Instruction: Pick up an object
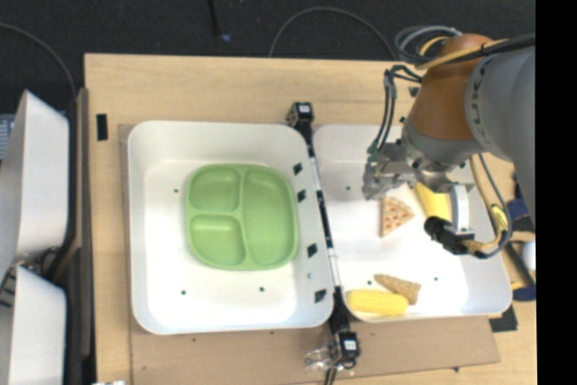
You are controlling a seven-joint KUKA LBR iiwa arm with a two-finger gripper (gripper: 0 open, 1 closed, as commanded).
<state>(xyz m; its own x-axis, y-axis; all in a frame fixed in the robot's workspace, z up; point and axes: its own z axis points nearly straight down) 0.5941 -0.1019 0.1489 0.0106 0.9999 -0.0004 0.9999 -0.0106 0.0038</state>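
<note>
A pale wooden bench (225, 86) seen from above carries two shallow white plastic bins set side by side, with dark floor and thin black cables beyond its far edge. In the left-hand white bin (153, 149) lies a light green plastic plate (242, 215) with rounded corners, divided into three compartments — it sits near the bin's middle, slightly toward the divider. A row of small black clips (311, 225) runs along the seam where the two bins meet.

In the right-hand white bin (343, 149), a yellow corn-cob-shaped toy (377, 303) rests against the near rim, close to the seam, with a tan, wedge-shaped piece like a bread crust (400, 286) touching its upper right side. Farther back, near the bin's centre, lies a small triangular toy pizza slice (394, 215), orange-tan with red dots, flat on the bin floor.

The grey KUKA arm with its orange band (446, 99) reaches in from the right, its wrist bent down over the right bin. Its two-finger gripper (383, 183) hangs just above and to the left of the pizza slice — whether the jaws are open or closed cannot be told from this angle. A yellow block-like object (431, 199) shows just right of the slice, partly hidden under the wrist.
</note>
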